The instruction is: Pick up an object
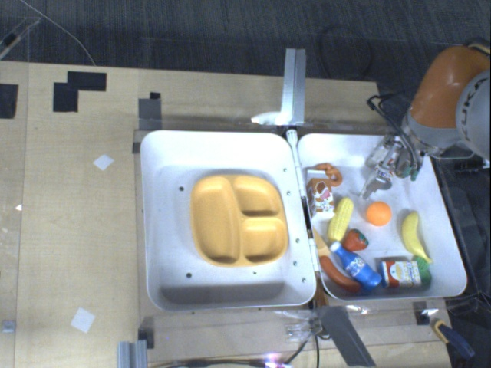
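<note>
The right bin (445, 205) holds several toy foods: an orange ball (377, 214), a banana (414, 236), a corn cob (341, 218), a blue bottle (355, 266), a juice carton (401, 273), a red item (354, 240), a sausage (336, 273), a pretzel (327, 172) and a white packet (321, 198). My gripper (380, 176) hangs over the upper part of this bin, just above and behind the orange ball. I see nothing between its fingers. The orange-banded arm (449, 90) comes in from the upper right.
The left bin (153, 228) holds a yellow divided tray (236, 218). A metal post (294, 83) stands behind the seam between the bins. The bench (69, 228) lies to the left, with black markers (79, 88) near its far edge.
</note>
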`<state>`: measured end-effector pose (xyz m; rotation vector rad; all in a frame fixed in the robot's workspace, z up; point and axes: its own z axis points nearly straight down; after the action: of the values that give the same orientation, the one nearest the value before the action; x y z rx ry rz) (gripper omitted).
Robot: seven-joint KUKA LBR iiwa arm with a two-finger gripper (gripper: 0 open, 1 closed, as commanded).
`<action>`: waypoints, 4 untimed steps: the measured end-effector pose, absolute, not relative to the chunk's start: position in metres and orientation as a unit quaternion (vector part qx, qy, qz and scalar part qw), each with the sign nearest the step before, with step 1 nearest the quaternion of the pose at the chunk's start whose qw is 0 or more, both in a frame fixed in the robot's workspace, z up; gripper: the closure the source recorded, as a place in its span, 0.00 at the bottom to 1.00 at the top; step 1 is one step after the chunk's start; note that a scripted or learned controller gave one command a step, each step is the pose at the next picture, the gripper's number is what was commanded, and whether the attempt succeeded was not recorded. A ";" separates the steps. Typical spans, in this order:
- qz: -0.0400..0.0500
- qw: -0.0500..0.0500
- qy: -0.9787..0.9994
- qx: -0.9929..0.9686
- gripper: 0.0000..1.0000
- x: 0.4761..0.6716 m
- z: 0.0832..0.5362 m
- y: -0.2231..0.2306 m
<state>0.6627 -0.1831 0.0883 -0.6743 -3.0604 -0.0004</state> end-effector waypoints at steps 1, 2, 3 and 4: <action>0.000 -0.007 -0.955 -0.297 0.00 0.616 0.143 -0.191; 0.000 -0.008 -0.960 -0.281 0.00 0.592 0.109 -0.138; -0.001 -0.003 -0.946 -0.323 0.00 0.568 0.102 -0.138; 0.000 -0.003 -0.874 -0.485 0.00 0.547 0.093 -0.134</action>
<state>0.5465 -0.1341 0.0933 -1.5274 -2.7528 -0.0008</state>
